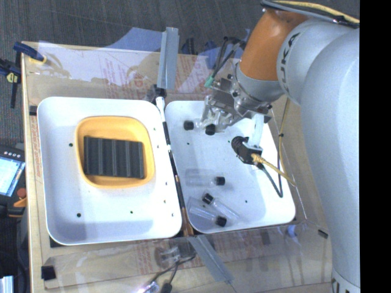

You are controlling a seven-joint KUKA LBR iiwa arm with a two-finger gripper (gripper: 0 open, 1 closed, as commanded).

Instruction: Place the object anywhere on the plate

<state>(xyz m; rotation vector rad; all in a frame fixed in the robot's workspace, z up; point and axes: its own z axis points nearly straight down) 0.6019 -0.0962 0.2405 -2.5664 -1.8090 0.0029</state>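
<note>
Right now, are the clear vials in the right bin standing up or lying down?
Lying down. The vials rest lengthwise on the right bin's floor, black caps pointing sideways.

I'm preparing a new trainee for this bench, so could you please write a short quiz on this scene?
1. True or false: the yellow plate lies in the left-hand bin.
2. Over which part of the right-hand bin is the gripper? A) the far end, towards the top of the view; B) the near end, among the vials; C) outside the bin, over the bench.
3. Fill in: the clear vials at the near end of the right-hand bin have ___ caps.

Key: 1 true; 2 A; 3 black.
</note>
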